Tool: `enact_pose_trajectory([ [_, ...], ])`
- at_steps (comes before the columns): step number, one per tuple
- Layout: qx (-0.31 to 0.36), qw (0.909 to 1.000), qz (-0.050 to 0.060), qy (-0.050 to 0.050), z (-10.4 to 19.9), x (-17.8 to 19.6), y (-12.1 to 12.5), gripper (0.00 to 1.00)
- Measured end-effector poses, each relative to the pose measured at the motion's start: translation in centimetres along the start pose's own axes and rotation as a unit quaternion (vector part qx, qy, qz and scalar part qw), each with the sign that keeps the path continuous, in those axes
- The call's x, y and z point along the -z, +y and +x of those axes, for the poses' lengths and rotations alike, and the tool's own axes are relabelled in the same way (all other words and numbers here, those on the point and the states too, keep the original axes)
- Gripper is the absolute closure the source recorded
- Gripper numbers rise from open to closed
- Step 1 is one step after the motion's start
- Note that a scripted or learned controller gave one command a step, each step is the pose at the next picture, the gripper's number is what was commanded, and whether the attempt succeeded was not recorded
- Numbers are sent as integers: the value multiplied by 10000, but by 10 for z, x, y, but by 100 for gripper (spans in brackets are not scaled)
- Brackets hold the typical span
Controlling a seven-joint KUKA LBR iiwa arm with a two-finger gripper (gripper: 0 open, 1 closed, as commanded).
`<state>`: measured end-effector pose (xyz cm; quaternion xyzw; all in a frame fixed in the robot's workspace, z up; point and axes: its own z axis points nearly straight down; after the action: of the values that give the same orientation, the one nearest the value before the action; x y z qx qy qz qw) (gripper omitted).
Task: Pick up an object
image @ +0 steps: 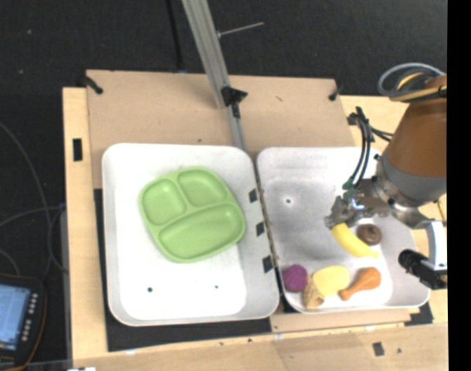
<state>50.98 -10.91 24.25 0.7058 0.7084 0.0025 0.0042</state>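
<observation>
Toys crowd the right bin's point(297, 168) near edge: purple ball point(295, 277), drumstick point(360, 282). Beyond, my gripper point(346, 213) sits on the banana point(353, 239), presumably to grab it; whether its fingers are spread, I can't tell. Green tray point(192, 214) lies left.

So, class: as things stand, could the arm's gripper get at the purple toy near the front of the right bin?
Probably yes. The purple toy lies uncovered in the right bin, with only the yellow piece close beside it. The gripper is over the same bin, above the banana, so the approach from above looks free.
</observation>
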Motion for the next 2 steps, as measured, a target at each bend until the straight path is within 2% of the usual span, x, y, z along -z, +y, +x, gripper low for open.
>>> enact_pose_trajectory([
  [1,1,10000,12,2,-1,45,2,100],
  [2,11,10000,35,12,46,47,12,100],
])
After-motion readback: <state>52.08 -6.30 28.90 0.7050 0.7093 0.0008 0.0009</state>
